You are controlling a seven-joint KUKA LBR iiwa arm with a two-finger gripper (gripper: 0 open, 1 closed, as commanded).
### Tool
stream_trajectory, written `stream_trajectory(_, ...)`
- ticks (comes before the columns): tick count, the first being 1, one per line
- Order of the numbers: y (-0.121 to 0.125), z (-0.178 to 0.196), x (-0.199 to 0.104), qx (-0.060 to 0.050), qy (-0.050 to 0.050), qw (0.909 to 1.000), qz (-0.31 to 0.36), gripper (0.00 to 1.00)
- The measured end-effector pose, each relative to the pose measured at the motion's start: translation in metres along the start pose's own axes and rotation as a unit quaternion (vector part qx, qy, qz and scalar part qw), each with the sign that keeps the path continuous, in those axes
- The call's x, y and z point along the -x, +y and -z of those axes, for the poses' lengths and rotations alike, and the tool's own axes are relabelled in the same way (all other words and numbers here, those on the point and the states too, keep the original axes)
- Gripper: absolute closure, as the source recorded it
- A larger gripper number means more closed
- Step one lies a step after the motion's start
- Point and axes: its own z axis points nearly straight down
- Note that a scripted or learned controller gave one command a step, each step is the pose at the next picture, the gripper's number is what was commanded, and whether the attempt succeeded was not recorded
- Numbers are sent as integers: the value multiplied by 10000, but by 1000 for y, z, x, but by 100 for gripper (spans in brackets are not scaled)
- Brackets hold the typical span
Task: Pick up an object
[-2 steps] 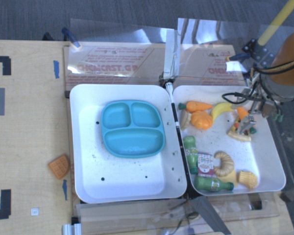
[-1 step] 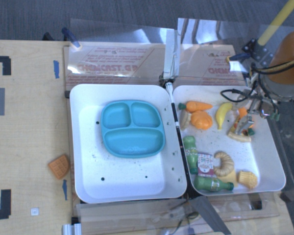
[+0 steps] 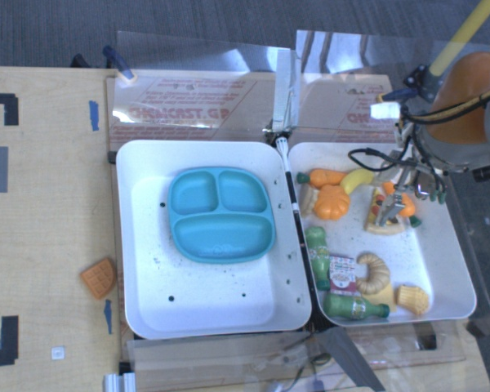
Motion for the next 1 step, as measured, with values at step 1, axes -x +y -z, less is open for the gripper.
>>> stream_trajectory(1, -17, 1, -9, 52, -76, 9994, -325, 0)
